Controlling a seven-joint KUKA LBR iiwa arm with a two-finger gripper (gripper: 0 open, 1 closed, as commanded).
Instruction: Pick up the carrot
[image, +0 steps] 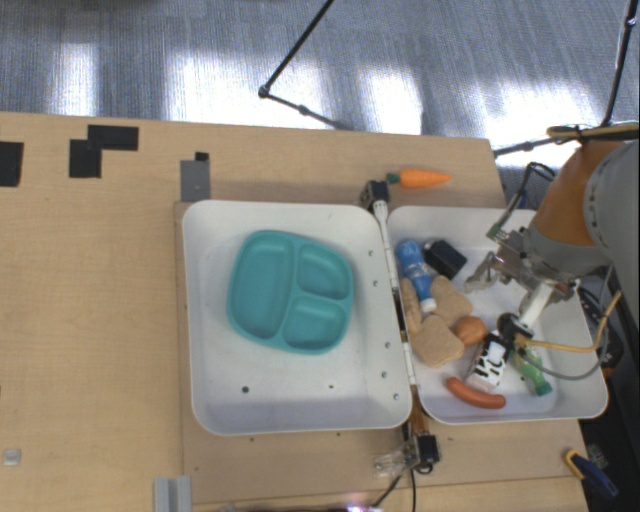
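Observation:
The carrot (424, 179), orange with a green top, lies on the wooden bench just behind the right bin's (585, 405) far rim, outside both bins. My gripper (487, 257) hangs over the right part of the right bin, well in front of the carrot and to its right. Its fingers point left and stand open with nothing between them.
The right bin holds a blue bottle (412, 268), a black block (445, 258), tan bread-like pieces (438, 340), a brown ball (468, 328), a red sausage (476, 393), a white-and-black item (488, 366) and a green piece (536, 379). A teal divided plate (290, 290) lies in the left bin (215, 400).

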